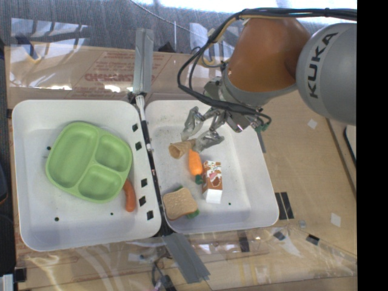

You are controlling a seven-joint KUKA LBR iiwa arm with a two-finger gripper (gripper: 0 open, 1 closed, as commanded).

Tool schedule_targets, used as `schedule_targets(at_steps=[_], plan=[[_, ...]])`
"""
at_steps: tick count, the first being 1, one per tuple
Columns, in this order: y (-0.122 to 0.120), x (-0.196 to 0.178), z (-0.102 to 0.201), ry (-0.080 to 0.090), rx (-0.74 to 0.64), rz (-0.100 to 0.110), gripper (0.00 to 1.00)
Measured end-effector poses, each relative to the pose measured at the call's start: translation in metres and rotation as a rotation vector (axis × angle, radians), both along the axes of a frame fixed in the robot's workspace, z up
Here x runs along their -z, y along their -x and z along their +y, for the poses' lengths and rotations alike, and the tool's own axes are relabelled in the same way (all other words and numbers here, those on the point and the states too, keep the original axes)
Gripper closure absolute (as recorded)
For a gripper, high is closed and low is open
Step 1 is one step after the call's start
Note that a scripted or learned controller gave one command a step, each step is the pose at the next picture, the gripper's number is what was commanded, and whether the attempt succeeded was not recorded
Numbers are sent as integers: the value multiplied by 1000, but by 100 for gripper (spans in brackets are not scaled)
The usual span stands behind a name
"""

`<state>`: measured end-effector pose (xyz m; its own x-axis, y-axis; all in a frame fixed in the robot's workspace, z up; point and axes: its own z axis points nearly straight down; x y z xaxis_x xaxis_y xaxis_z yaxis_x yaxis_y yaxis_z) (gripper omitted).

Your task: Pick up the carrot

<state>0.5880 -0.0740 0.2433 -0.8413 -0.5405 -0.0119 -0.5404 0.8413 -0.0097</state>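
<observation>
Camera view: jaws above carrot (194, 162), spread.

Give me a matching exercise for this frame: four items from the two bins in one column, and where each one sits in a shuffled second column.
Things:
1. carrot
2. green divided plate
3. sandwich
4. hot dog

Places:
A. front of the right bin, near its front-left corner
B. middle of the left bin
C. left bin, against the plate's front-right edge
D. middle of the right bin, just in front of the gripper, beside the small carton

Pairs: 1-D, 2-B, 3-A, 4-C
</observation>
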Motion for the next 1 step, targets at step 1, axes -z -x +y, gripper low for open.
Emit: schedule_targets(at_steps=[1], plan=[[73,-4,18,-2,25,12,100]])
